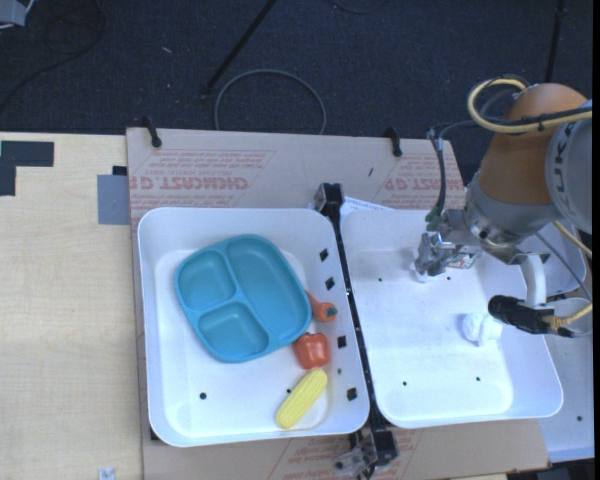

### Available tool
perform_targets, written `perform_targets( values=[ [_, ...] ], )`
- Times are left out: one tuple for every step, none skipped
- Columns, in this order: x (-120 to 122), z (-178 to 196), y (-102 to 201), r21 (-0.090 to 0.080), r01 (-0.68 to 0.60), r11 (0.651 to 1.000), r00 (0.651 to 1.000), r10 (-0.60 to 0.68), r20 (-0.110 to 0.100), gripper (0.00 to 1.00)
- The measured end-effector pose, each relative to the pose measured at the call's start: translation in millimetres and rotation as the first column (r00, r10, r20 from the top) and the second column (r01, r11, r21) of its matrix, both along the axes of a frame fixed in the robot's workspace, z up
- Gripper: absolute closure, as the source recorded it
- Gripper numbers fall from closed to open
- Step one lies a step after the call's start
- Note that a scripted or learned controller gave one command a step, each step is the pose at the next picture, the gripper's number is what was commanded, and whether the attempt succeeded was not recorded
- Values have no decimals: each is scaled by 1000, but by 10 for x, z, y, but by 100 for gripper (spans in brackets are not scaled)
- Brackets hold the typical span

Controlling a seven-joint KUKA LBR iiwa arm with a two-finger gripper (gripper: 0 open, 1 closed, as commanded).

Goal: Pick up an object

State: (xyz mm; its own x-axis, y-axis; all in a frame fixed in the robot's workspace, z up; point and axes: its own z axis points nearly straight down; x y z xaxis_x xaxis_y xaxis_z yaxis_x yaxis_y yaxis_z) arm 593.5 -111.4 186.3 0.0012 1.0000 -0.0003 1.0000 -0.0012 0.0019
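Two shallow white plastic bins side by side on pale wood table [50, 298], split by a black centre divider [345, 318].

Left bin [155, 368], lower centre of frame: holds a light-blue three-compartment plastic plate [242, 296], lying flat and skewed. Just off its right rim, near the divider, a small orange carrot-like toy [323, 311]. Below that, a red-orange pepper-like toy [312, 349], touching or just beside the plate's lower right edge. Lower still, a yellow toy corn cob [301, 399], lying on a slant, apart from the plate. All three toys bunched toward the divider side, probably scattered loosely rather than arranged.

Right bin [430, 393]: holds a small white crumpled lump [477, 328], material unclear, hard to read against the white floor, right of centre.

Grey arm with orange band reaching in from right of frame. Metallic two-finger end effector [435, 255] poised low over upper part of right bin, up and to the left of the white lump, apart from it. Opening of end effector: cannot tell, too small and cluttered. Nothing visible between its tips.

Judgement: nearest candidate for pick is the white lump; pick not yet made. Offset from lump suggests a likely miss unless realigned. Low contrast and soft shape likely to make the grasp unreliable.
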Motion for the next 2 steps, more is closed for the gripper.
perform_targets(
  values=[
    [81, 527, 63, 0, -2, 1000, 1000, 2, 1, 100],
    [136, 601, 548, 1, -4, 1000, 1000, 4, -3, 100]
  ],
)
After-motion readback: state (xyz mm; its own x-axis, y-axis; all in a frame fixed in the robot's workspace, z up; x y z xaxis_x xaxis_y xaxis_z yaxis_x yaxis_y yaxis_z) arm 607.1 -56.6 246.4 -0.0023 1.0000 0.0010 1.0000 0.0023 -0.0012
